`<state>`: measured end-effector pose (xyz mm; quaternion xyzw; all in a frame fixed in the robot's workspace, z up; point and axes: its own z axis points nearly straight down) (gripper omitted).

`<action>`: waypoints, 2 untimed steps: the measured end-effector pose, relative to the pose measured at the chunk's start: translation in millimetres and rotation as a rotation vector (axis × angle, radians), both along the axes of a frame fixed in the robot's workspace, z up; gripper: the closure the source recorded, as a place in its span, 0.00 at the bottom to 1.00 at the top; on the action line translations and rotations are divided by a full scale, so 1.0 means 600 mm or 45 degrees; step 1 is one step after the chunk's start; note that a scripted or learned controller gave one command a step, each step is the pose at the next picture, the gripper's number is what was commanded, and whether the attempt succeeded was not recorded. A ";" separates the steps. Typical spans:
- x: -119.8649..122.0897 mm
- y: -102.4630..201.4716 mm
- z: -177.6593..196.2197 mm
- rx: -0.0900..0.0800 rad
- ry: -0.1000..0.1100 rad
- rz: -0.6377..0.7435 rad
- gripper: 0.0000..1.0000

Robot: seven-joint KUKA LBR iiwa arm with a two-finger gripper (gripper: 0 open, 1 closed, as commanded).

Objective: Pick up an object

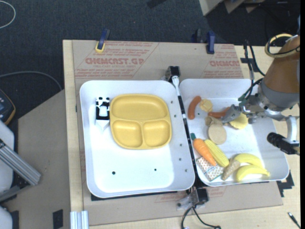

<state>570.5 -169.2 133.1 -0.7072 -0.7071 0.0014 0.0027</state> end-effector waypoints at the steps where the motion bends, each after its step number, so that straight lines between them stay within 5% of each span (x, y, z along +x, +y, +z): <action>1: -0.001 0.001 -0.085 0.000 -0.001 0.000 0.00; 2: 0.001 0.000 -0.063 -0.003 -0.008 -0.001 1.00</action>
